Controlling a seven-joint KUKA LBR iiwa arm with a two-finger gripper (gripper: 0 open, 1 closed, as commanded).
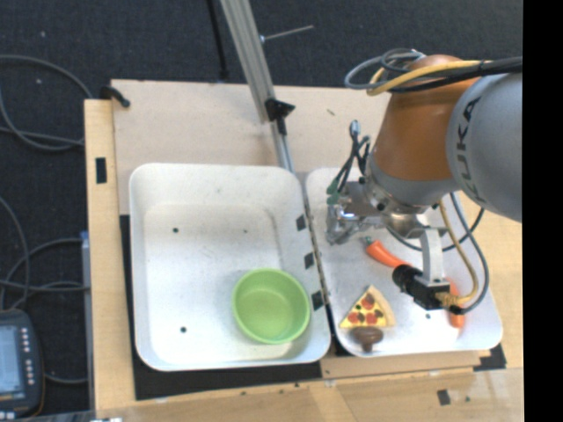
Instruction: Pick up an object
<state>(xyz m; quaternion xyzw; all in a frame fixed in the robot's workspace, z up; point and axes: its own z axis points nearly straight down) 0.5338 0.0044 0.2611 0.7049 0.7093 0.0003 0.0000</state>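
Note:
My gripper (339,227) hangs over the upper left part of the right bin (479,331), close to the wall between the two bins. A toy pizza slice (368,309) lies near that bin's front edge, with a small brown piece (369,338) at its lower end. An orange carrot-like piece (383,253) lies just to the right of the gripper and partly under the arm. In the left bin (185,262) a green bowl (271,305) stands upright at the front right corner. The wrist hides the back of the right bin.
A slanted aluminium post (255,60) rises from the bench behind the bins, its foot near the divider. A small orange bit (456,318) shows at the right bin's front right. Cables lie on the dark floor to the left.

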